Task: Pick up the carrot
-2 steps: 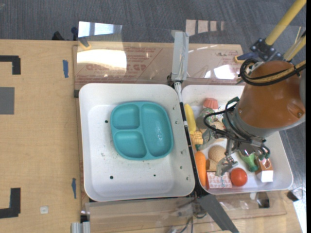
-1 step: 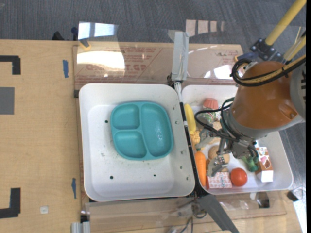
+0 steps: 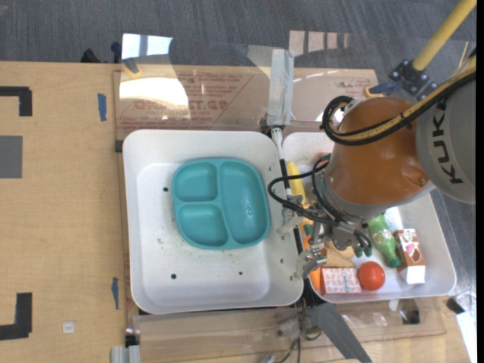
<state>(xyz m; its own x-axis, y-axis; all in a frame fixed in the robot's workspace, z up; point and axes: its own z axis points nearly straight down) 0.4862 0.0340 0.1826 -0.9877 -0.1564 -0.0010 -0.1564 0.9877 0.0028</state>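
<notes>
The carrot [image 3: 304, 238] shows as a thin orange strip along the left edge of the right bin [image 3: 442, 271], at the lower right of the frame, mostly hidden beneath the arm [image 3: 378, 153]. The gripper [image 3: 321, 246] hangs just beside it, and whether it has closed on anything cannot be told from this angle. Near them in the same bin lie a red tomato [image 3: 371, 276], an orange box [image 3: 338, 280], a green bottle [image 3: 383, 244] and a small carton [image 3: 411, 254], while the left bin [image 3: 144, 225] holds a teal divided plate [image 3: 221, 203].
</notes>
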